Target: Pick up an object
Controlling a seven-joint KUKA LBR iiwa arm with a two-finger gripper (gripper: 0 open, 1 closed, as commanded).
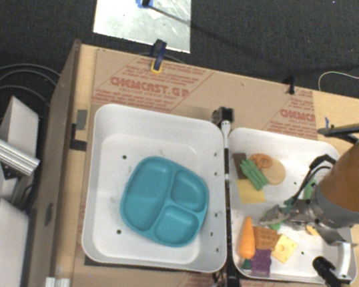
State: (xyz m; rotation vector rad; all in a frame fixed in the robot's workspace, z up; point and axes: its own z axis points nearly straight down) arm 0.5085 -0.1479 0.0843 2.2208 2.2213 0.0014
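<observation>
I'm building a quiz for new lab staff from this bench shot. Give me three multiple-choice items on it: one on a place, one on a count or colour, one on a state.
1. Where does the teal divided plate lie?
A. In the left bin
B. In the right bin
C. On the cardboard behind the bins

2. How many compartments does the plate have?
A. Two
B. Three
C. Five

3. How does the toy carrot lie?
A. Lying in the right bin
B. Resting on the teal plate
C. Standing on the bench outside both bins

Answers:
1. A: the plate sits inside the left bin.
2. B: its ridges mark off three sections.
3. A: it lies on the floor of the right bin, beside the waffle-like brown piece and near the gripper.
</observation>
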